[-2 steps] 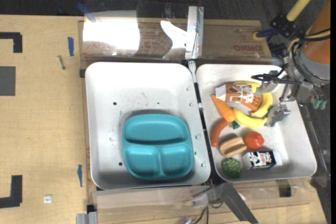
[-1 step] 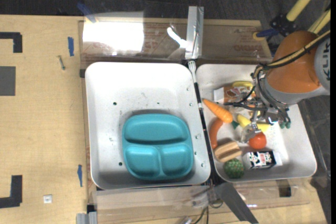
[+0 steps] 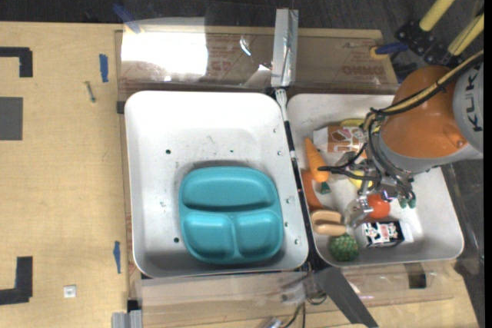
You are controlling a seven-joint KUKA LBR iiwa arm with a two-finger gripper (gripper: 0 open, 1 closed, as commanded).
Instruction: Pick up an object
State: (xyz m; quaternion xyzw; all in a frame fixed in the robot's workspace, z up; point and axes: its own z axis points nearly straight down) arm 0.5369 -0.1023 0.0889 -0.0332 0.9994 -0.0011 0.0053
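Toy food heaped in right bin (image 3: 442, 238), orange carrot (image 3: 310, 165) long axis running near-to-far beside the divider, hot dog (image 3: 328, 223) lying crosswise, green ball (image 3: 345, 246) nearest, arm reaching from right, wrist down, gripper (image 3: 374, 200) over pile, finger state unclear, teal tray (image 3: 229, 213) in left bin (image 3: 146, 165).

The bench (image 3: 54, 165) is tan board, with two shallow white bins side by side: the left bin (image 3: 146, 165) mid-bench, the right bin (image 3: 438, 230) touching it toward the right edge.
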